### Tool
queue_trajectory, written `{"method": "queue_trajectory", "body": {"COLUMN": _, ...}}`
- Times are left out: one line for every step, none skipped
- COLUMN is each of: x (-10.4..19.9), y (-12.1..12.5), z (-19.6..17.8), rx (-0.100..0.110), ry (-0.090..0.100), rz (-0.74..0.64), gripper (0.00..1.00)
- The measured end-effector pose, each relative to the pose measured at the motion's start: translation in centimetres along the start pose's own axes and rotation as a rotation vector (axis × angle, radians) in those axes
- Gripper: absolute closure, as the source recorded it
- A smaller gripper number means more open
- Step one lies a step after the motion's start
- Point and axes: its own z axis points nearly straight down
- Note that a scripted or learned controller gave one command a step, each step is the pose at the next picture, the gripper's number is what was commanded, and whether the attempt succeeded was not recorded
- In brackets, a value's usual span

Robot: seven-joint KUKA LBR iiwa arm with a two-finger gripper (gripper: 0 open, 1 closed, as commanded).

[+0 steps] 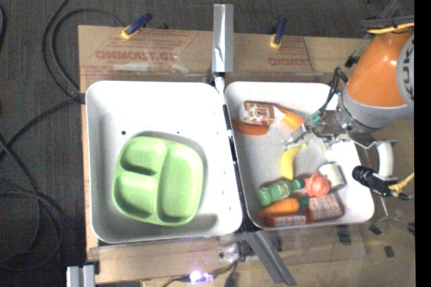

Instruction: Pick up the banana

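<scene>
Arm: from my remote station I see the grey arm (387, 80) with its orange band reaching in from the right, over the right bin (350, 215).
Gripper: the gripper (301, 136) hangs low over the upper middle of the right bin, just above the top end of the banana.
Jaws: I cannot tell how far they stand open, and I see nothing caught between them.
Banana: the banana (289, 163) lies on the floor of the right bin, near its middle, its length running roughly up and down my view.
Neighbours: a green bottle (272, 193) and an orange carrot (283, 206) sit just below the banana; an orange packet with a white label (259, 114) lies toward the top of the bin.
Left bin: the left bin (101, 110) holds a green divided tray (160, 178).
Bench: two clamps (138, 24) grip the brown board behind the bins.
</scene>
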Motion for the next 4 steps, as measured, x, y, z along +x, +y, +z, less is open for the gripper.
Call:
{"method": "queue_trajectory", "body": {"x": 0.0, "y": 0.0, "z": 0.0, "rx": 0.000, "ry": 0.000, "rz": 0.000, "gripper": 0.00}}
{"method": "queue_trajectory", "body": {"x": -2.3, "y": 1.1, "z": 9.2, "rx": -0.013, "ry": -0.004, "rz": -0.132, "gripper": 0.00}}
{"method": "queue_trajectory", "body": {"x": 2.6, "y": -2.9, "z": 9.3, "rx": -0.019, "ry": -0.010, "rz": -0.152, "gripper": 0.00}}
{"method": "queue_trajectory", "body": {"x": 2.6, "y": -2.8, "z": 8.3, "rx": -0.023, "ry": -0.010, "rz": -0.151, "gripper": 1.00}}
